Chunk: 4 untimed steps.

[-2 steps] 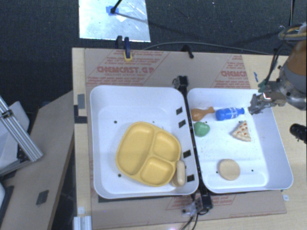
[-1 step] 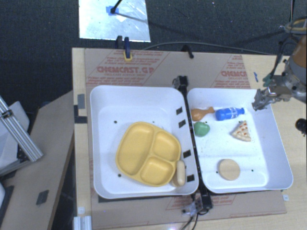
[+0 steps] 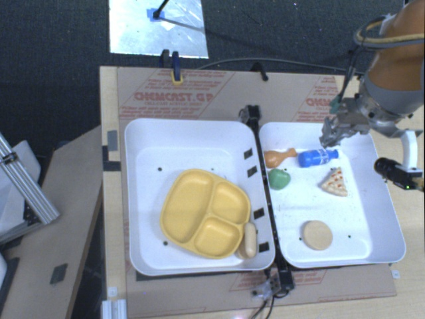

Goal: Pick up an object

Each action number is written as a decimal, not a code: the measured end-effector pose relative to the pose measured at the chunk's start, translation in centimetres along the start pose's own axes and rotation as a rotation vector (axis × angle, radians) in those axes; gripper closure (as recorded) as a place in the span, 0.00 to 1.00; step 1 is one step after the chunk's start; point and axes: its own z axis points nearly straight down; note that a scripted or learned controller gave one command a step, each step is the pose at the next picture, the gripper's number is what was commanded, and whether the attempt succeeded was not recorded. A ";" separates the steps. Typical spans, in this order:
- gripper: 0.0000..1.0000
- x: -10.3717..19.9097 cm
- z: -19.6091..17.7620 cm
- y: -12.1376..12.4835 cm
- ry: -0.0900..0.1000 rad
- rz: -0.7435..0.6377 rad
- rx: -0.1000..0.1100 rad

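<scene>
You see the jaws (image 3: 330,137) low over the right bin (image 3: 382,198), just above the blue bottle's (image 3: 317,157) right end; whether they are spread or pinching, you cannot tell; the bottle lies beside a chicken drumstick (image 3: 279,156); a yellow divided plate (image 3: 205,212) sits in the left bin (image 3: 153,151).

Dark carpet floor (image 3: 53,45); shiny metal sheet (image 3: 158,17) on it; aluminium rail (image 3: 23,185) at left

The setting is a robotics lab. A grey-and-orange arm (image 3: 392,52) works over two white bins (image 3: 199,135) clamped to a cardboard-covered bench (image 3: 172,92), beside aluminium framing (image 3: 26,191) and loose cables (image 3: 265,64).
</scene>
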 end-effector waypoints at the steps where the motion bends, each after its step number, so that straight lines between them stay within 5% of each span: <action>1: 1.00 5.4 1.6 0.8 0.000 0.001 0.002; 4: 1.00 19.1 5.1 7.4 0.001 0.002 0.000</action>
